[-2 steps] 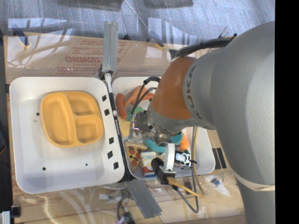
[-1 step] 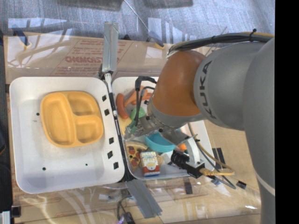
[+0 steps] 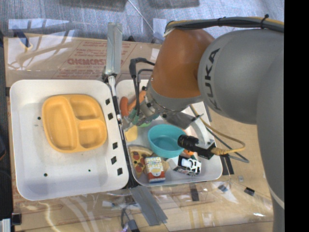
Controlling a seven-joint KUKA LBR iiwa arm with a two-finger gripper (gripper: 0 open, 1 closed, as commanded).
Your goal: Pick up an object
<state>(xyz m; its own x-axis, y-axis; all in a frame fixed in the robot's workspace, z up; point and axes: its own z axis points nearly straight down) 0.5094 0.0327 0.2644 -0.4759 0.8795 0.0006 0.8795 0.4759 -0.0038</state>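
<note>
"KUKA" reads on the grey arm (image 3: 241,76). Hand (image 3: 136,120) low at right bin's (image 3: 212,173) crowded left edge; grip can't tell. Blue bowl (image 3: 164,140), juice carton (image 3: 155,169), pizza slice (image 3: 137,158) packed nearby. Left bin (image 3: 29,144): yellow divided tray (image 3: 74,122), open margins.

Landmark: left shallow white plastic bin (image 3: 29,178).
- Yellow three-compartment plastic tray (image 3: 73,122) lying flat inside it, toward upper half.
- Right shallow white bin (image 3: 212,174) touching its right wall.
- Brown cardboard sheet with red print (image 3: 72,57) on surface just behind it.
- Grey metal bar (image 3: 114,47) standing behind its upper right corner.
- Grey tape strip (image 3: 147,204) on surface near its lower right corner.
</note>
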